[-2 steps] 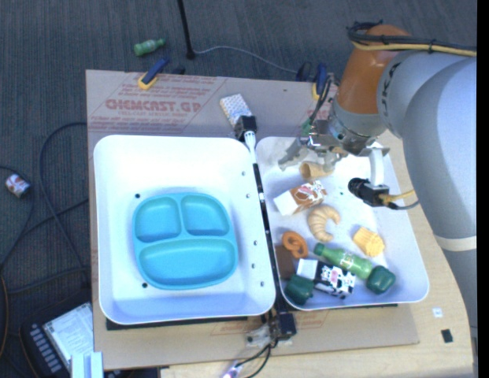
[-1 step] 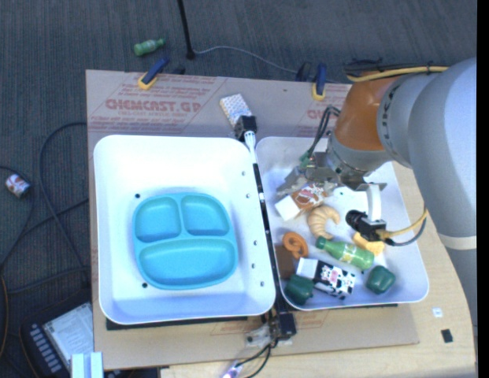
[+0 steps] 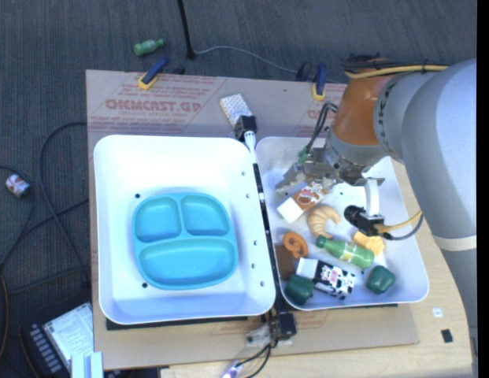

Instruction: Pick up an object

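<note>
Lying in the right bin (image 3: 401, 286) are about ten small toys: one tan croissant (image 3: 323, 217) at its centre, one green bottle (image 3: 345, 250) beside it, one cow-patterned box (image 3: 332, 279) by the near edge. The gripper (image 3: 307, 178) is hovering near the far edge. One blue tray (image 3: 183, 239) is sitting in the left bin (image 3: 118, 290).

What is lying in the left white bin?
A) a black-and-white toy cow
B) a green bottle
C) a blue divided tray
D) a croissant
C: the blue divided tray lies alone in the left bin, while the small toys crowd the right bin.
</note>
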`<state>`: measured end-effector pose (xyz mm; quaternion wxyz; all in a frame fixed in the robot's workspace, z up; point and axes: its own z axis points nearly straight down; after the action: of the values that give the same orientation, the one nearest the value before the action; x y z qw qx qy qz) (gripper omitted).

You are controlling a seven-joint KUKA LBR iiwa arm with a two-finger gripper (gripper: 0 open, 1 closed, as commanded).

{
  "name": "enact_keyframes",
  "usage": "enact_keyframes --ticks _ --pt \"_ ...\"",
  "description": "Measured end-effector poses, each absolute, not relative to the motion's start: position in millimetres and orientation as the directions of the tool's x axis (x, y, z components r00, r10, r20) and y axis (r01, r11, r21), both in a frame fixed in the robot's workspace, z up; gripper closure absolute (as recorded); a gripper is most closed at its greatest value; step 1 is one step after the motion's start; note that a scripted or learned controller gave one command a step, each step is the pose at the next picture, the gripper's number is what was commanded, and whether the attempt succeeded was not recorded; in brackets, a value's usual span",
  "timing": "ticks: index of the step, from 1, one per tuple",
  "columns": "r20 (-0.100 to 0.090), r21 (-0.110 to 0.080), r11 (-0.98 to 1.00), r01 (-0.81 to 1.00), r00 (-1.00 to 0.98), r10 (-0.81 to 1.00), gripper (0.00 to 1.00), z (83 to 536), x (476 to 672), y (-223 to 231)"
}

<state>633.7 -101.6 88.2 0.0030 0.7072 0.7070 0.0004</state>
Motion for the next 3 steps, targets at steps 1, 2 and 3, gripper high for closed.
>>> enact_keyframes --ticks 1,2,3 --pt "-0.004 0.010 0.000 1.000 0.000 1.000 0.00 89 583.1 -113" --pt "-0.003 0.007 0.002 1.000 -0.002 1.000 0.00 87 660.1 -137" --pt "-0.001 -0.001 0.000 1.000 0.000 1.000 0.00 109 572.3 -130"
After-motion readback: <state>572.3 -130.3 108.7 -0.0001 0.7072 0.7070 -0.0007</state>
